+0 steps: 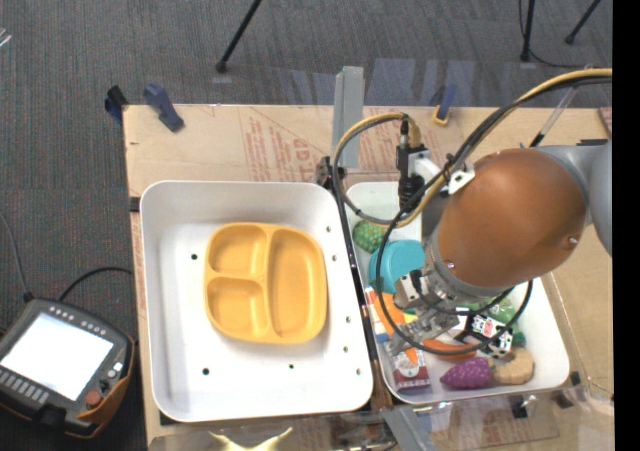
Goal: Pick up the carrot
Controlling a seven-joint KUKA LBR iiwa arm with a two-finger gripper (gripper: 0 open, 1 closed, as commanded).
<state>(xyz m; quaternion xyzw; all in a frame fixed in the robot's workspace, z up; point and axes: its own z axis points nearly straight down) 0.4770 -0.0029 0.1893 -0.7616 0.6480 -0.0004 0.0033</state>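
Observation:
The carrot (384, 310) looks like a short orange piece lying near the left wall of the right bin (556, 339), partly covered by the wrist. My gripper (428, 322) hangs low over the middle of that bin, just right of the carrot, among cables and the toys. The big orange band of the arm (510, 219) hides much of the bin's contents.
Around the gripper lie a teal cup (392, 261), a green knobbly toy (367, 235), purple grapes (466, 374), a tan cookie (514, 369), dice (497, 332) and a small carton (408, 372). The left bin (170, 339) holds a yellow divided plate (266, 281).

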